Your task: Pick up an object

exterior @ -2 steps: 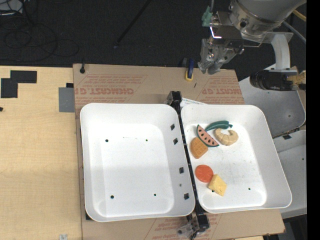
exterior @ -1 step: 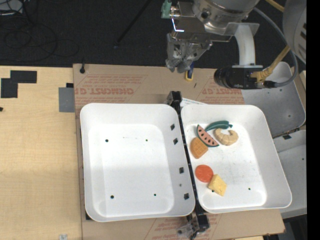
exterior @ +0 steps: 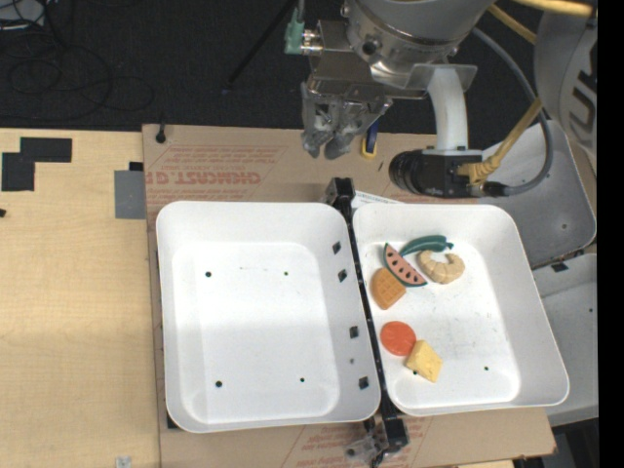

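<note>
My gripper (exterior: 330, 144) hangs above the bench behind the two bins, over the cardboard near the far end of the divider. Nothing shows between its fingertips. In the right bin (exterior: 507, 359) lie several toy foods: a watermelon slice (exterior: 403, 265), a green piece (exterior: 423, 245), a tan shrimp-like piece (exterior: 442, 268), an orange waffle-like piece (exterior: 388, 289), a red disc (exterior: 397, 337) and a yellow cheese wedge (exterior: 424, 361). All of them sit in the left half of that bin, well below and to the right of the gripper.
The left bin (exterior: 185, 261) stands beside the right one, joined by a black clipped divider (exterior: 353, 300). Both rest on a cardboard sheet (exterior: 234, 164) over a wooden bench. Dark cables lie at the back left.
</note>
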Robot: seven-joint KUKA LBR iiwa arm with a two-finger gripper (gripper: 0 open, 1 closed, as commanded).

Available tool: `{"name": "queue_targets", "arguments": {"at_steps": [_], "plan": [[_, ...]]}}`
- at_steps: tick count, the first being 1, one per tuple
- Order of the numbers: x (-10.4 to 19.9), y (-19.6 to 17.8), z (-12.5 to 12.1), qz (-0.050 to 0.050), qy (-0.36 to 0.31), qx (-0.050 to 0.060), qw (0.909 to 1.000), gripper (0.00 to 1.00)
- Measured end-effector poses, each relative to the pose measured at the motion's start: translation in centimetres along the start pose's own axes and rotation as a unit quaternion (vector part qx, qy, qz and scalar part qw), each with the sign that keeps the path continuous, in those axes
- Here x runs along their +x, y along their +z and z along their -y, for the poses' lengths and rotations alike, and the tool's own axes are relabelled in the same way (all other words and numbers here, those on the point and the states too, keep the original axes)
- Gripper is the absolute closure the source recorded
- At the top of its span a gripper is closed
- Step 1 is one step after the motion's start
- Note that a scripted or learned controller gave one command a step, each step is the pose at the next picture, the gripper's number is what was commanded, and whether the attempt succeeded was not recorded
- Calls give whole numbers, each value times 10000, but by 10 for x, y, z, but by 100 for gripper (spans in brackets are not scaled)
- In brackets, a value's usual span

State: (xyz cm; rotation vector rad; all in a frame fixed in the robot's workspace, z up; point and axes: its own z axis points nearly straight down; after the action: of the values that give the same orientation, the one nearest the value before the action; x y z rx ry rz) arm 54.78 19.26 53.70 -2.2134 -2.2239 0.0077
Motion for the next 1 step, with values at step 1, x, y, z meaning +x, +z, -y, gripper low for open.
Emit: {"name": "queue_targets", "arguments": {"at_steps": [1], "plan": [[55,0,34,0,-14,5,10000,100]]}}
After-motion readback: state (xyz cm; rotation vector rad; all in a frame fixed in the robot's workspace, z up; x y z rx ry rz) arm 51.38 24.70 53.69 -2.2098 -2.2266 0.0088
